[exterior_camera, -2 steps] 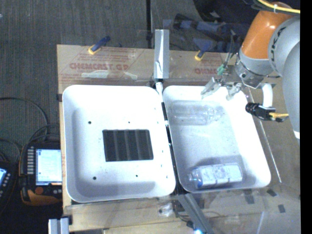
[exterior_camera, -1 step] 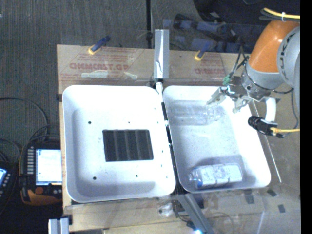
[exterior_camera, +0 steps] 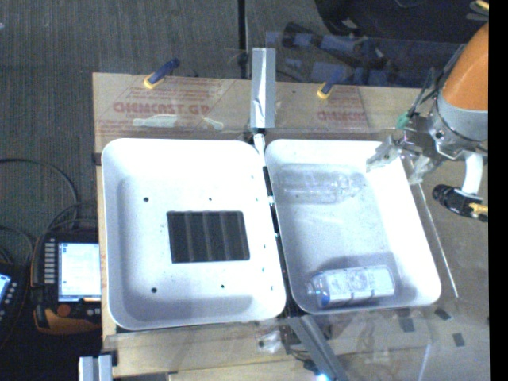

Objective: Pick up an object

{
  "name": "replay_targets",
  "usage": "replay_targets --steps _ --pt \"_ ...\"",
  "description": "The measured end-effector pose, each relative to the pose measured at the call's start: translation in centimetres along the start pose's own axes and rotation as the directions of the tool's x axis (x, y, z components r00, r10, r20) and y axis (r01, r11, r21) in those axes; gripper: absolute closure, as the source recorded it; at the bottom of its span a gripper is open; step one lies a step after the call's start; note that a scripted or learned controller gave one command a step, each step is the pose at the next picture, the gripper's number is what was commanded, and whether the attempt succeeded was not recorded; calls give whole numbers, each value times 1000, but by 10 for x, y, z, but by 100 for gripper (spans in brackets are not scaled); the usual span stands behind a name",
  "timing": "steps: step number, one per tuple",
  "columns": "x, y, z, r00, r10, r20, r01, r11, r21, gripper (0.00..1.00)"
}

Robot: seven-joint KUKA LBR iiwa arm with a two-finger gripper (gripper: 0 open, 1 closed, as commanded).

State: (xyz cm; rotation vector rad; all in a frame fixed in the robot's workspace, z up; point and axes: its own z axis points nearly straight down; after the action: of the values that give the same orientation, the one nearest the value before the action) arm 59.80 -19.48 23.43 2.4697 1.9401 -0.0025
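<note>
You had the grey arm with its orange band [exterior_camera: 475,70] at the right edge, and its tool [exterior_camera: 397,151] hung over the top right corner of the right shallow white bin [exterior_camera: 425,236]; whether that tool was released or clenched cannot be told from this view. Nothing showed between its tips. In that bin, 2 things lay well apart: a clear plastic bottle [exterior_camera: 321,185] on its side near the far wall, just left of the tool, and a crumpled clear bottle with a blue cap [exterior_camera: 352,286] near the front wall. The left shallow white bin [exterior_camera: 127,173] held a dark ribbed rectangular panel [exterior_camera: 208,236], flat at its centre, on the tabletop [exterior_camera: 190,101].
</note>
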Motion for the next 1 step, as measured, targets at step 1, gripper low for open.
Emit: replay_targets --steps 1 --pt "-11 -44 -81 980 201 1 -201 980 0 0"
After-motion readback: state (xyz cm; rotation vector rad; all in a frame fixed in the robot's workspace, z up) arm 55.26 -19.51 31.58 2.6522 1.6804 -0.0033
